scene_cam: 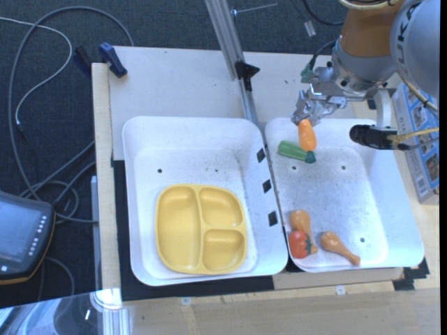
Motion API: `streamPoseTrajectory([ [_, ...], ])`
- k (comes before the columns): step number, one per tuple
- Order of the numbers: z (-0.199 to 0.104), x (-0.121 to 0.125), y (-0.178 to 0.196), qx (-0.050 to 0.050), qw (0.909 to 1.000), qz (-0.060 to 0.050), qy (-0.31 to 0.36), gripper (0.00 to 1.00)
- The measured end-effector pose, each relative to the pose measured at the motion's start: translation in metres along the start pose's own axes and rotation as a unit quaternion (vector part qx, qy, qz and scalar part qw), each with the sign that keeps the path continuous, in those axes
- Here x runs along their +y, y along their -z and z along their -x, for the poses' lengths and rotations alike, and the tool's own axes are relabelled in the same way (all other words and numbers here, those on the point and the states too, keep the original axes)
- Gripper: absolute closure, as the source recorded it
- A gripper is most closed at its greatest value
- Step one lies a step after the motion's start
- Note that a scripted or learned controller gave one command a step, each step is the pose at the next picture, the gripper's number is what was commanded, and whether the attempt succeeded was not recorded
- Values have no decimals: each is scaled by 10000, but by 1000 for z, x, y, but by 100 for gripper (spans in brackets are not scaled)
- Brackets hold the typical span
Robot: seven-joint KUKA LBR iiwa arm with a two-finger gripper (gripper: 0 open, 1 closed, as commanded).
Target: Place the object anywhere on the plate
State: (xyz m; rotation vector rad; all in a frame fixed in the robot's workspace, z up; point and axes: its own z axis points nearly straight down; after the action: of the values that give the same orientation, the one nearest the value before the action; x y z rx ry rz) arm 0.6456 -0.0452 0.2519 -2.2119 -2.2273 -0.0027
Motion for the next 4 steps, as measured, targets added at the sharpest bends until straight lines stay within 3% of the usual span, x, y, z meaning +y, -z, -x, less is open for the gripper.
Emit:
streamPoseTrajectory([
  [1,-59,-6,-7,1,10000,-13,0,100],
  [3,-162,10,-5,-2,10000,13,1,100],
  [4,-209,3,-20,-9,10000,-15,-7,100],
])
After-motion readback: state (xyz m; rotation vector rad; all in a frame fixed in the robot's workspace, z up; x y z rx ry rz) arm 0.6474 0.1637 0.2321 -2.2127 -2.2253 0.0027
